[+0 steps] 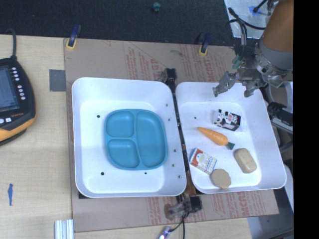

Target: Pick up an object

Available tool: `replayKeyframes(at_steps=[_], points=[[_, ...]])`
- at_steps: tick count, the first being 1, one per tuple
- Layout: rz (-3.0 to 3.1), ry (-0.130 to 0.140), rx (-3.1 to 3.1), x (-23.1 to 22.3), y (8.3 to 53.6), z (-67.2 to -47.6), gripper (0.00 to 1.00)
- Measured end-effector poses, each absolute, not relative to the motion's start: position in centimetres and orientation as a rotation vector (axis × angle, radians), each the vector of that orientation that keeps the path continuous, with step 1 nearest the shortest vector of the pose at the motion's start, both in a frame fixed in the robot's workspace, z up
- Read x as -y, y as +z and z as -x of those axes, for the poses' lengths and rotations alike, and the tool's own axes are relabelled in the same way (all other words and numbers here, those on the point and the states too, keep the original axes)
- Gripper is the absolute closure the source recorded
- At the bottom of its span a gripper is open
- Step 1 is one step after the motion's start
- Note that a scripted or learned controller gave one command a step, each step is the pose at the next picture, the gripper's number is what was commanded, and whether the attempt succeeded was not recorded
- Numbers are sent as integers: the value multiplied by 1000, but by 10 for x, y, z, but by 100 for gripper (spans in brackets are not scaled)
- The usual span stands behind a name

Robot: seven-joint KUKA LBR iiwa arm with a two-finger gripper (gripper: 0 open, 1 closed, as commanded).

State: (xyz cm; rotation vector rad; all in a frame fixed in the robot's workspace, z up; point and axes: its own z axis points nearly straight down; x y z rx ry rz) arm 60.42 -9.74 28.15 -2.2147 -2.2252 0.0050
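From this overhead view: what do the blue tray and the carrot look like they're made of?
Blue tray: looks like moulded plastic, matte to satin; uniform colour, rounded edges and three pressed-in compartments. Carrot: probably a plastic or rubbery toy; flat, even orange with a smooth surface and a small green tip. Too small here to tell hard from soft.

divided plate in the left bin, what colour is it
Light blue, seen in the camera view: divided plate.

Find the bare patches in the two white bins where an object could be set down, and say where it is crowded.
The left bin has a bare floor all around the blue divided plate. The right bin has bare floor along its left side, above the small carton. It is crowded at lower right: carrot, cow-print item, potato and round biscuit.
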Motion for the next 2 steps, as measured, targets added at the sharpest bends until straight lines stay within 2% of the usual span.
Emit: replayKeyframes(at_steps=[1, 2], points=[[2212, 8, 2225, 95, 166, -556, 0], [2213, 8, 2224, 107, 91, -576, 0]])
